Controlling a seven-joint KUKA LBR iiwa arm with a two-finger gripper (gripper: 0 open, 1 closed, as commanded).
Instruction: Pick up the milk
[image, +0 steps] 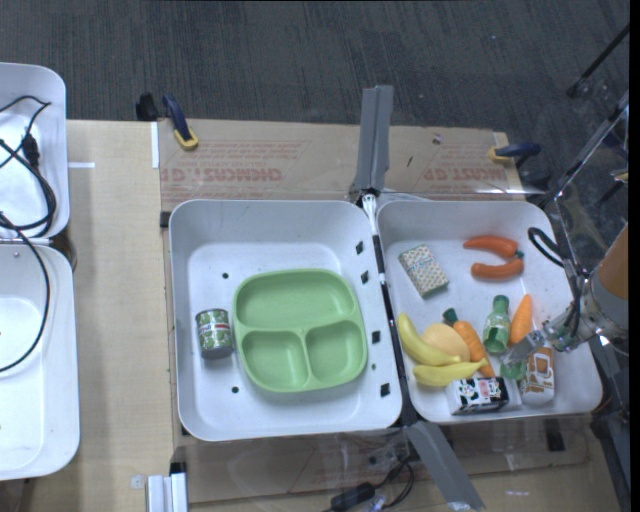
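Note:
The milk (478, 393) is a small carton with black and white cow patches. It lies on its side at the front of the right bin (420, 228), just below the bananas (432, 356). My gripper (560, 335) comes in from the right edge, low over the bin's right side. It hangs just above an orange-and-white carton (539, 376) and sits about a carton's length to the right of the milk and a little behind it. Nothing shows in its grasp.
Around the milk lie two carrots (467, 338), a green bottle (496, 323), a patterned box (424, 270) and two orange-red sausages (494, 256). The left bin (190, 260) holds a green divided plate (300, 330) and a small can (213, 332).

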